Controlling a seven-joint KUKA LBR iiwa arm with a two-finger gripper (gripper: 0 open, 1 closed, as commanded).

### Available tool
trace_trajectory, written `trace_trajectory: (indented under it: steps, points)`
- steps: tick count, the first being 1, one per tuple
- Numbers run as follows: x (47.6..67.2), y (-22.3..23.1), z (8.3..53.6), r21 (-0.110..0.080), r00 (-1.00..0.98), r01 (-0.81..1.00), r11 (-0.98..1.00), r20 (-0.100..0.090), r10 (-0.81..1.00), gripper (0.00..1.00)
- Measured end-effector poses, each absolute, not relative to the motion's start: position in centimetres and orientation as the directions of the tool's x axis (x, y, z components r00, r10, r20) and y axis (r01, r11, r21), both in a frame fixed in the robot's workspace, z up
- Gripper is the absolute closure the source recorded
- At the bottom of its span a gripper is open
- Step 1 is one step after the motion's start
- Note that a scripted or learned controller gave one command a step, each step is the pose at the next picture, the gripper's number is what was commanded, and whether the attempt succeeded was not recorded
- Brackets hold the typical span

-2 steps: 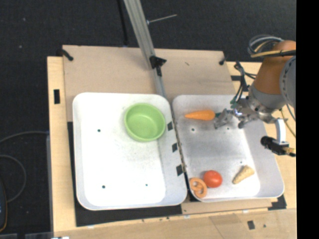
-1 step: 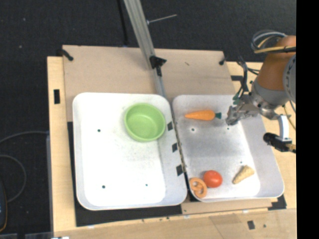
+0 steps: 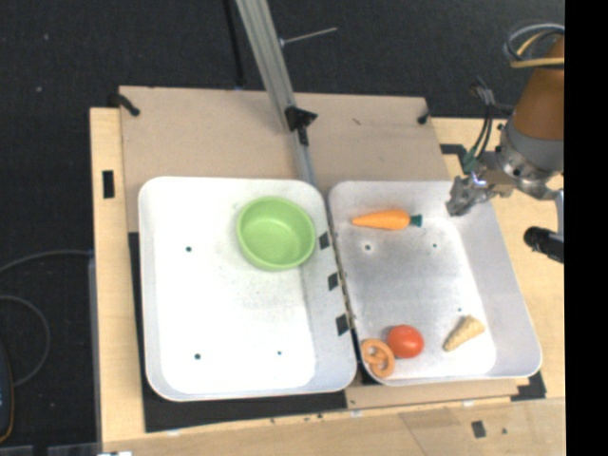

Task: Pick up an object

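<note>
Gripper (image 3: 465,196) over right bin's (image 3: 494,255) far corner, finger state impossible to tell; carrot (image 3: 384,220) just left, tomato (image 3: 406,341) well below.

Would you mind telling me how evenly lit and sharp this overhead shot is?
In the camera view the white bins look bright, nearly washed out; the floor around the bench is dark; the gripper is soft and hard to resolve; the carrot and green bowl read clearly.

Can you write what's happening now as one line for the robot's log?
gripper: over right bin's top right corner, holding nothing | carrot: nearest | bowl: left bin
</note>
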State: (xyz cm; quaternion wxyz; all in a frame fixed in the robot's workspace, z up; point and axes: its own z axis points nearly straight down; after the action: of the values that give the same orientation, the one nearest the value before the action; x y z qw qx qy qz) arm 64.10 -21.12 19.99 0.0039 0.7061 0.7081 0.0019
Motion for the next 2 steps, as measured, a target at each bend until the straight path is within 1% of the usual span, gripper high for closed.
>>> trace_trajectory:
  steps: [1, 2]
  points:
    - [63.8, -21.5, 26.4, 0.009, -0.004, 1.000, 0.004, -0.004, 1.000, 1.00]
    - [63.8, -21.6, 27.9, 0.002, -0.007, 1.000, 0.007, -0.001, 1.000, 1.00]
